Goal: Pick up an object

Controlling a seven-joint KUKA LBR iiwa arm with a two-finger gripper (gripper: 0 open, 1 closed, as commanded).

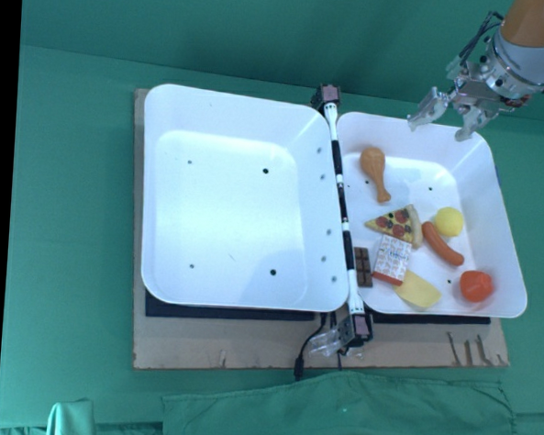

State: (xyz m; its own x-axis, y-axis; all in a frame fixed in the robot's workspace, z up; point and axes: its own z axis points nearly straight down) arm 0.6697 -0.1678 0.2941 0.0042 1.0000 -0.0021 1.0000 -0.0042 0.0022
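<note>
My gripper (446, 121) hovers above the far edge of the right bin (495, 180), its two fingers spread apart and nothing between them. Below it in that bin lie several toy foods: a chicken drumstick (376, 171), a pizza slice (396, 223), a lemon (449, 221), a sausage (441, 243), a tomato (476, 285), a cheese wedge (418, 291), a white snack packet (392, 259) and a chocolate bar (363, 266). The drumstick is the nearest item, left of and nearer the camera than the fingers.
The left bin (236, 201) sits beside the right one, separated by a black and white divider bar (340, 193). Both bins rest on a cardboard sheet (246, 348) over green cloth. A folded cloth edge (333, 413) lies at the front.
</note>
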